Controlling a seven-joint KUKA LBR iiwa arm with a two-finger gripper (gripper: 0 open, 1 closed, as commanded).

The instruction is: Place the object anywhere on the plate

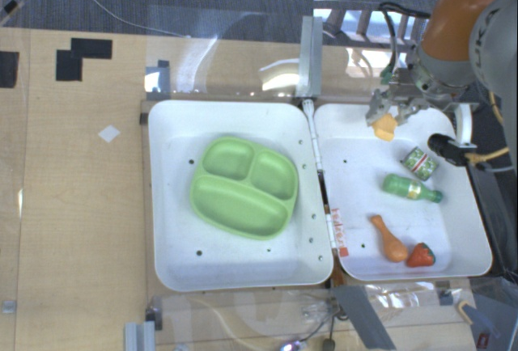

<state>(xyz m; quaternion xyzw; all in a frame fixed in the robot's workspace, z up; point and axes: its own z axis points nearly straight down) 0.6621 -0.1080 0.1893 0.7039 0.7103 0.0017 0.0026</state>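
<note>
Yellow block [385, 128]: it is sitting near the back left corner of the right bin [465, 256], just under the hand. It looks like the thing the hand is going for, but that is my guess.

Hand [394, 109]: it is hanging right over the yellow block, with its fingers pointing down. The fingers are looking a little spread, one on each side of the top of the block. I cannot tell if they are really pinching it or only sitting around it.

Arm [457, 14]: it is reaching in from the right, grey with an orange band, bending down over the back of the right bin.

Plate [244, 188]: it is green with three parts, lying in the middle of the left bin [174, 260]. Nothing is lying on it, so the job is not done yet.

Way to go: the block is needing to travel left, over the wall where the two bins are touching. It must go up high enough to pass that wall, I think.

Other things: a small green and white can [419, 162], a green bottle [411, 188], an orange gourd-shaped toy [388, 238] and a red strawberry [420, 255] are lying in the right bin, all nearer the front than the block. They are sitting apart from it, so they are probably not getting in the way.

Bench [73, 204]: it is pale wood, carrying both bins side by side.
</note>
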